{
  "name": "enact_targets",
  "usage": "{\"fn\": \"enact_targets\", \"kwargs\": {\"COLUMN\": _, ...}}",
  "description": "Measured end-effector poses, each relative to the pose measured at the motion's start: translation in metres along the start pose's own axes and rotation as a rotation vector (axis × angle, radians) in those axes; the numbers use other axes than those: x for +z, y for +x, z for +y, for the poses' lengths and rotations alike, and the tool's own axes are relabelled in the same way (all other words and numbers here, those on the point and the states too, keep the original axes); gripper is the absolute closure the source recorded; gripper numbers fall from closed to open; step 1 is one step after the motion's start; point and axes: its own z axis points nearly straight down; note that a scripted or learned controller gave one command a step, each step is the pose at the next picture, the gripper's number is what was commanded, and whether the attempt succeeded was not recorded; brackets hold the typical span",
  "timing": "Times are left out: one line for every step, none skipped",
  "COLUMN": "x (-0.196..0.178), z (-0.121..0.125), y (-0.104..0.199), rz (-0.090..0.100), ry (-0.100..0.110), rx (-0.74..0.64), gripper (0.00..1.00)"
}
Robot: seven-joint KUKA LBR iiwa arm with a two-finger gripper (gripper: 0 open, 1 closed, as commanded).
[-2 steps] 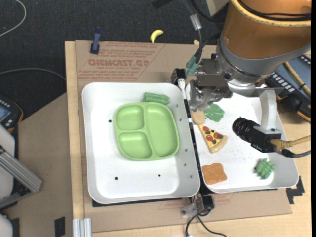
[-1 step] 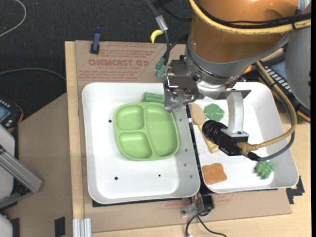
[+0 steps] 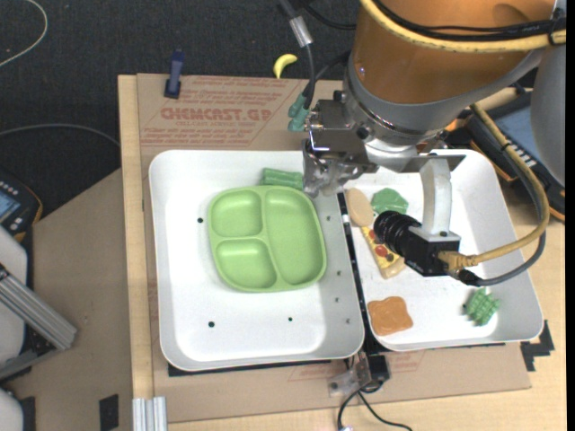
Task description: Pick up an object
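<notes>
The hand (image 3: 320, 171) sits at the left white bin's (image 3: 180, 330) one o'clock edge, just above the green divided plastic plate (image 3: 267, 238); its grip cannot be judged.

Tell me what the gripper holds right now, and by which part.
It cannot be told. The gripper sits at the left bin's far edge beside a green block, and nothing shows between its fingers.
</notes>
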Motion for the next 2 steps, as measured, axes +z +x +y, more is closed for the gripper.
{"fn": "enact_targets", "kwargs": {"x": -0.010, "z": 0.000, "y": 0.000, "rz": 0.001, "ry": -0.002, "rx": 0.000, "gripper": 1.00}}
{"fn": "enact_targets", "kwargs": {"x": -0.021, "z": 0.001, "y": 0.001, "rz": 0.001, "ry": -0.004, "rx": -0.001, "gripper": 1.00}}
